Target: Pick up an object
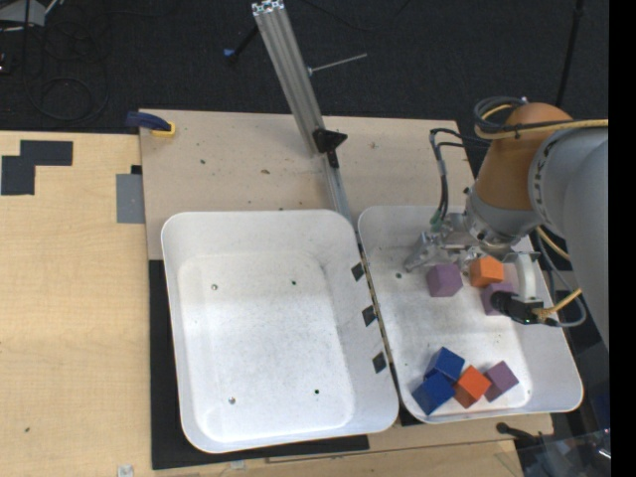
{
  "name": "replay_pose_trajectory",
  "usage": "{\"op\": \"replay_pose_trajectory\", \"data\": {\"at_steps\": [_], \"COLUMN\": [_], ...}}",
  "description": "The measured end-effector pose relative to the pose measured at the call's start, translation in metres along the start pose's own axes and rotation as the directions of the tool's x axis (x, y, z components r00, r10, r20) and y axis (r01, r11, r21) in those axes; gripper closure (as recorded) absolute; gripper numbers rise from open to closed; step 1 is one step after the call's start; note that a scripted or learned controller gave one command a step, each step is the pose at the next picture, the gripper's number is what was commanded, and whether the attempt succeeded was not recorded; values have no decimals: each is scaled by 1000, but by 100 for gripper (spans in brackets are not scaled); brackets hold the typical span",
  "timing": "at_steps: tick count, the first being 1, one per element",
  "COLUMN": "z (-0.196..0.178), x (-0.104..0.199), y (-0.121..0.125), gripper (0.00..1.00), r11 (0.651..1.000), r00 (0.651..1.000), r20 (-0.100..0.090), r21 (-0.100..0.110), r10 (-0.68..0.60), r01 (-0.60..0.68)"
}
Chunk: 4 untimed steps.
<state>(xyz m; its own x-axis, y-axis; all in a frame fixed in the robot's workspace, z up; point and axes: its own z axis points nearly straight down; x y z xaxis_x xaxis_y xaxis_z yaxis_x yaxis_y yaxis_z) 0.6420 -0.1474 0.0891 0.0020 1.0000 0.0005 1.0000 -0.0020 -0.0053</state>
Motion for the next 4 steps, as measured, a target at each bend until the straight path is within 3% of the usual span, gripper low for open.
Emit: {"op": "replay_pose_trajectory", "data": {"at_steps": [1,4], "z": [-11,-168], "x": [-1,-10], "y": [0,3], "gripper": [100,100], "r11": [1000,1000], "r00": [1000,1000], "r20": [0,1], "r21": [-1,-9], "r10": [3,-3], "r01": [-3,3]}}
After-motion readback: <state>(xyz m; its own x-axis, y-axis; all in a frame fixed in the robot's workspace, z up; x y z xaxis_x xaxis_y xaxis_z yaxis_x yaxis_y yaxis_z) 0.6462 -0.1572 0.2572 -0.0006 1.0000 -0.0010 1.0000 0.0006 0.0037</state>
